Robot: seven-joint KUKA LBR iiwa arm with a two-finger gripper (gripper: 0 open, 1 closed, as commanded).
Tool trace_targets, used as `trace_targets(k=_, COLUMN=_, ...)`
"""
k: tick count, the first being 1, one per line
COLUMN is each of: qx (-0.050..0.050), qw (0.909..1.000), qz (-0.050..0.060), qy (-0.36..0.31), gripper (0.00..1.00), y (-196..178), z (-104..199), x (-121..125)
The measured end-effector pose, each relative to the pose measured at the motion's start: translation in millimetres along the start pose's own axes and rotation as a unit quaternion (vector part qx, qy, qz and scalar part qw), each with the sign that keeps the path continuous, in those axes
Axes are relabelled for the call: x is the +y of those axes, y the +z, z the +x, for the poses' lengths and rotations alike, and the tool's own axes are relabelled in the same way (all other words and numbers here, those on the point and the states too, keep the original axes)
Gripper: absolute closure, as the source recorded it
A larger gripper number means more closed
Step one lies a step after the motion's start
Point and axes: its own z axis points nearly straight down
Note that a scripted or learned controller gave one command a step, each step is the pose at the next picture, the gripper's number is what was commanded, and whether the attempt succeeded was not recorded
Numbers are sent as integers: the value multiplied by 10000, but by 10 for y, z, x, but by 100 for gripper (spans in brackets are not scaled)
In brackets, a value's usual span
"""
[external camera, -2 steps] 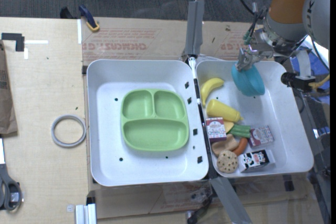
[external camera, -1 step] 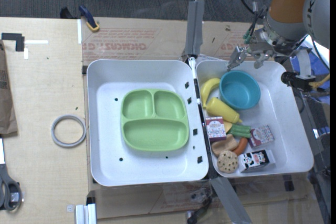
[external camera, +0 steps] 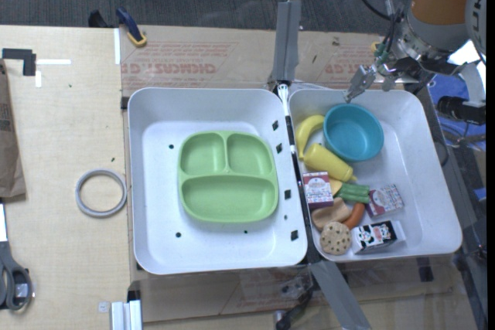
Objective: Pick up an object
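Lying in right bin [external camera: 433, 166], beside banana [external camera: 308, 129]: blue bowl [external camera: 353, 132]. Gripper [external camera: 362, 83] being held just above bowl's far rim, fingers spread, nothing pinched. Risk being judged: smooth rim slipping out; crowded toys being nudged.

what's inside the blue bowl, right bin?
Nothing shows inside the blue bowl: its visible interior is plain blue. The near rim may hide a sliver of the floor. The banana and a yellow item lie outside, against its left side. The gripper hovers above its far edge.
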Motion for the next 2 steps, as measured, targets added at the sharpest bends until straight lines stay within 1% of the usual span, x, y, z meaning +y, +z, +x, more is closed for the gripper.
trace_targets(k=1, qx=5, qw=9991, qz=-4, qy=425, gripper=0, y=1367, z=109, x=31)
trace_targets(k=2, qx=6, qw=9991, qz=-4, qy=425, gripper=0, y=1367, z=110, x=31)
